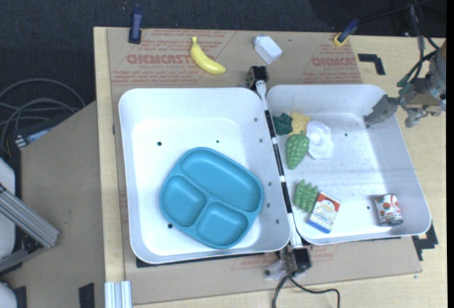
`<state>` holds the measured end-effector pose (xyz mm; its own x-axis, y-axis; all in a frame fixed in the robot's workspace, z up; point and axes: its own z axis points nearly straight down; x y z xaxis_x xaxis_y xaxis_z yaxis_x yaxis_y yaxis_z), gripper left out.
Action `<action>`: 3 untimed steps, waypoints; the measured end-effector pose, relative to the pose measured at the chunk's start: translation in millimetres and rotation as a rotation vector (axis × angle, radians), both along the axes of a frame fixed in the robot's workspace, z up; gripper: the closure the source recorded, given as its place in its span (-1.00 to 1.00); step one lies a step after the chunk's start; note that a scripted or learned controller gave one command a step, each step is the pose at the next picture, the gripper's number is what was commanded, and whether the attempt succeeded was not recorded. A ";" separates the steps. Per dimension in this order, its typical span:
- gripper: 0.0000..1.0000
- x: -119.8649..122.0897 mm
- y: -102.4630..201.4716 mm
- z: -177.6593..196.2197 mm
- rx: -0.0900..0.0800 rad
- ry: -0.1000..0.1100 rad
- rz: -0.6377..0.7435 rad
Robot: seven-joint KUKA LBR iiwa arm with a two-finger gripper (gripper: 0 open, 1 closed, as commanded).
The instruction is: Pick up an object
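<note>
Presently the bench [177,58] carries two white bins side by side. The left bin [142,122] holds a blue divided plate [211,196], lying flat toward its near half. The right bin [376,172] holds the candidates for pickup, and I rank them by size. A white crumpled piece [320,140] sits against a green leafy piece [296,149], with a yellow piece [301,120] and a dark green piece [282,123] just behind them, all crowded near the divider. Nearer the front edge, a small green ridged piece [306,194] touches a red and white box [324,212]. A small red can [388,209] stands alone toward the far right corner, well apart from the rest. Outside the bins, a banana [206,58] and a white block [268,49] rest on the bench.

My gripper [386,109] hangs over the upper right rim of the right bin. It has nothing in its grasp; how wide it stands I cannot tell from this angle.

Assessment: no object is yet addressed. In my judgement the can is the soundest target, since it is isolated and neighbours cannot be dragged along. I should centre above it, descend straight, and close across its narrow width. The crowded cluster by the divider risks a double or glancing grip.
</note>
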<state>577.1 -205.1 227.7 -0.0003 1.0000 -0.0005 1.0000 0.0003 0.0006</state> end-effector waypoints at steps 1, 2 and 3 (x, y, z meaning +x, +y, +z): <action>-1.00 -18.8 80.7 -42.4 0.002 0.003 0.002; -1.00 15.4 113.5 -125.8 0.002 0.005 0.001; -1.00 -7.5 96.1 -143.2 0.001 0.003 -0.001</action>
<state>569.6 -109.0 84.4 0.0010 1.0000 0.0003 1.0000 -0.0010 -0.0024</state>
